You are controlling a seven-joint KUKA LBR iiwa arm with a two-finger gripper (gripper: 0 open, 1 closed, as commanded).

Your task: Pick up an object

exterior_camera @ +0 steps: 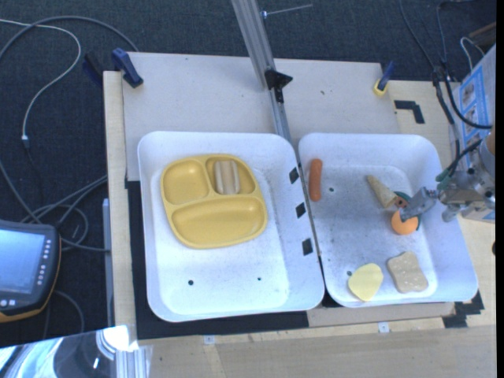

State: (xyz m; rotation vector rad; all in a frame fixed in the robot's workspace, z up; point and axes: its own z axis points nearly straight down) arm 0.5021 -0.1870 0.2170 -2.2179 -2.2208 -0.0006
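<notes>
The pale wooden counter (197,77) takes up most of the shot, with two blue clamps on its back corners and dark carpet with loose cables around it. On it sit two shallow white plastic bins side by side, edges touching in the middle. The left white bin (236,290) carries a yellow three-compartment plastic plate (213,219), and there's a tan bread-like piece (227,176) lying in its upper right compartment.

The right white bin (346,156) has the loose stuff. An orange hot-dog-shaped toy (316,179) lies lengthwise right by the bin's left wall. Near the front edge there's a beige cracker-like rectangle (407,272) and, just beside it on the left, a pale yellow rounded slice (365,281). Further back, a tan cone-shaped piece (381,190) lies tilted, well apart from those two.

The arm comes in from the right edge, and the grey two-finger jaws (413,208) are down in the right bin, right over a small orange ball (405,224), which sits just in front of the cone piece. The tips look like they're touching or nearly touching the ball's top, but honestly I can't tell if the jaws are open or closed, it's too small and blurry.
</notes>
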